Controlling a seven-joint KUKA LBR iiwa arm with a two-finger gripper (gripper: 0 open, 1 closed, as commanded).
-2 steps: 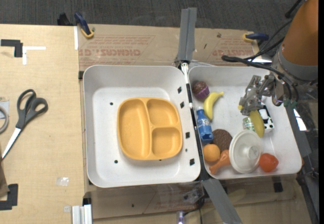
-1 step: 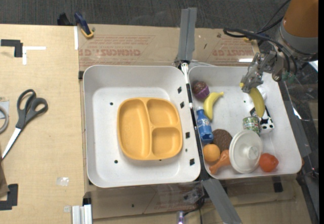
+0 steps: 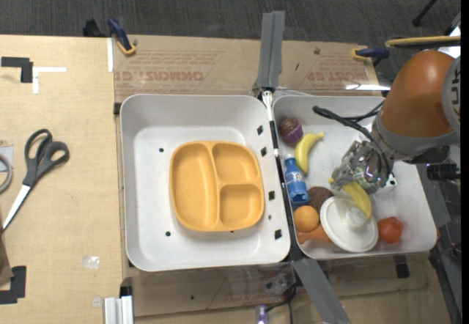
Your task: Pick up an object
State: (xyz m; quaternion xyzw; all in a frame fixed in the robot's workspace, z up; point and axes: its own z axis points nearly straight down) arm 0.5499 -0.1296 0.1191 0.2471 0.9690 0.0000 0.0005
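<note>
The arm [image 3: 421, 99] is being reached into the right bin [image 3: 410, 242]; gripper [image 3: 360, 168] state cannot be told. Two bananas [image 3: 308, 148] are being counted.

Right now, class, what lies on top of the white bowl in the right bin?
A banana lies across the white bowl's upper rim, just below the gripper. The bowl bottom under the banana is covered.

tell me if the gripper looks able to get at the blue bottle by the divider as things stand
Probably yes. The blue bottle lies against the left wall of the right bin with nothing on top of it. The gripper sits over a banana further right. The wall and the other banana beside the bottle leave little room.
</note>
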